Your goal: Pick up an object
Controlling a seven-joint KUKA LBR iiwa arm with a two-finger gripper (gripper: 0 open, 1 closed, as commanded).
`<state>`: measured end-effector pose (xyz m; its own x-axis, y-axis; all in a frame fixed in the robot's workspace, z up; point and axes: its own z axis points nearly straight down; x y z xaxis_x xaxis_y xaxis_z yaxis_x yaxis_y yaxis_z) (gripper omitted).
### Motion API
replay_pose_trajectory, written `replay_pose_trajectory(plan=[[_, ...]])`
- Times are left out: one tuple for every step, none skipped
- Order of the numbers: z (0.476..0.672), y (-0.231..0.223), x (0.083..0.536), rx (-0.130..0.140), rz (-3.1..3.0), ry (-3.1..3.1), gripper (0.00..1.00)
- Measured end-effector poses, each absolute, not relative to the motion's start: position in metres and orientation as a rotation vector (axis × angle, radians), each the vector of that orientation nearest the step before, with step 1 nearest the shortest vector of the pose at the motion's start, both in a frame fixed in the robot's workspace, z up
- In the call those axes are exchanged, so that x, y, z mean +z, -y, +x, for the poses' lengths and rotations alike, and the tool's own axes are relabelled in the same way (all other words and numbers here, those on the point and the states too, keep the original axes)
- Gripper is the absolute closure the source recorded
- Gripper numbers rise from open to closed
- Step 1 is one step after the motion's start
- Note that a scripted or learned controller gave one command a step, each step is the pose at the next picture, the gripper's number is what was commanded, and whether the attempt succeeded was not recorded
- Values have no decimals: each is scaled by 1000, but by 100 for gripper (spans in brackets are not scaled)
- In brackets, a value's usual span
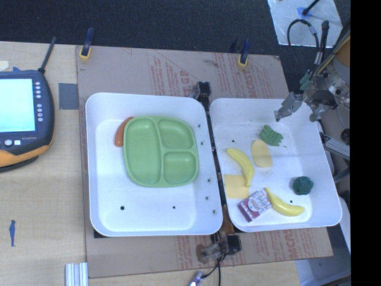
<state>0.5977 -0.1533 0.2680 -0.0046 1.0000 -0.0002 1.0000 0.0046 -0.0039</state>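
Gripper: the gripper (296, 105) hangs over the upper right part of the right bin, at about 1 o'clock from the bin's middle. Its two fingers look spread apart, with nothing between them.
Arm: it comes in from the right edge, at 3 o'clock of the gripper.
Right bin: the right bin (238, 115) holds all the small objects.
Green leafy piece: a green leafy piece (271, 136) lies at 7 o'clock from the gripper, near it but apart.
Pale yellow piece: a pale yellow piece (261, 154) lies just beside the leafy piece, at its 7 o'clock.
Bananas: one banana (241, 163) lies near the bin's middle; a second banana (284, 203) lies at 5 o'clock of the bin.
Yellow square: a yellow square (236, 186) touches the lower end of the first banana.
Red packet: a red packet (254, 205) lies just beside the second banana, at its 9 o'clock.
Dark green ball: a dark green ball (302, 185) lies at 4 o'clock of the bin, close to the right wall.
Left bin: the left bin (107, 207) bears a green divided plate (160, 151); an orange object (119, 133) shows at the plate's 9 o'clock, partly under it.
Bench: a handheld control unit (21, 117) with a screen lies at 9 o'clock of the left bin.
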Motion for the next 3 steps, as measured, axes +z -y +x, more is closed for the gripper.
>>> replay_pose_trajectory(plan=[[635, 176, 171, 9, -2213, 2224, 0], [640, 178, 91, 9, -2212, 2225, 0], [641, 179, 102, 9, -2211, 2228, 100]])
